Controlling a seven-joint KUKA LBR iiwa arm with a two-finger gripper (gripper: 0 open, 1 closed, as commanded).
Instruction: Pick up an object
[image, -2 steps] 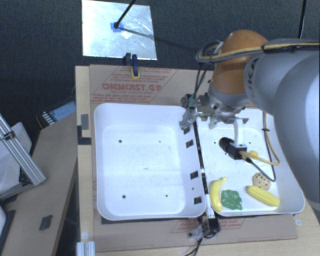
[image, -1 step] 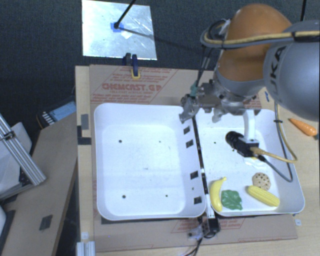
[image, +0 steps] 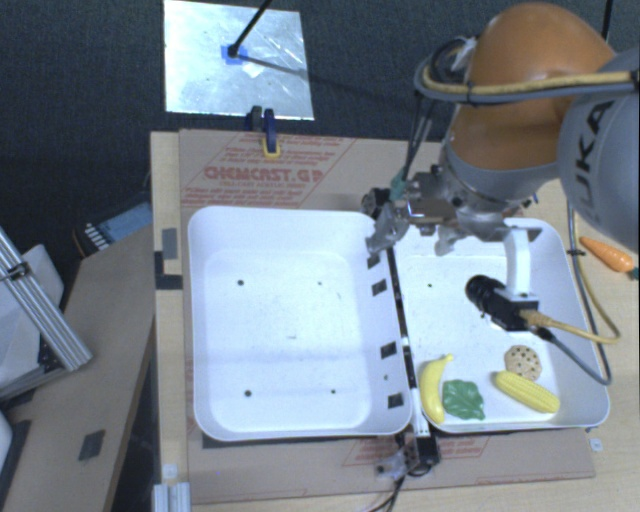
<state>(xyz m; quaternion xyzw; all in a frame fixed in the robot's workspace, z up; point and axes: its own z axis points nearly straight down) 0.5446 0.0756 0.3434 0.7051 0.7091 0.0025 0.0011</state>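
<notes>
Camera view coverage takes in both shallow white bins, which are set side by side on a brown cardboard sheet (image: 265, 168) printed with red lettering. The grey arm (image: 530, 90), with its orange band, is extended in from the right and is positioned over the upper part of the right bin (image: 575, 405). The gripper (image: 430, 225) is located near the upper left corner of that bin, close to the divider between the two bins; whether its fingers are open or shut cannot be told, since they are hidden beneath the wrist assembly, and no object is seen between them. Four objects are grouped in the lower part of the right bin, well apart from the gripper: a yellow banana (image: 433, 388) beside the divider, a green leaf-shaped piece (image: 464, 400) touching the banana on its right, a round cookie (image: 522, 361), and a yellow corn cob (image: 526, 392) just below the cookie. The left bin (image: 285, 310) is shown with only small dark specks on its floor. An orange carrot-like item (image: 606, 252) lies outside the right bin at the right edge.
</notes>
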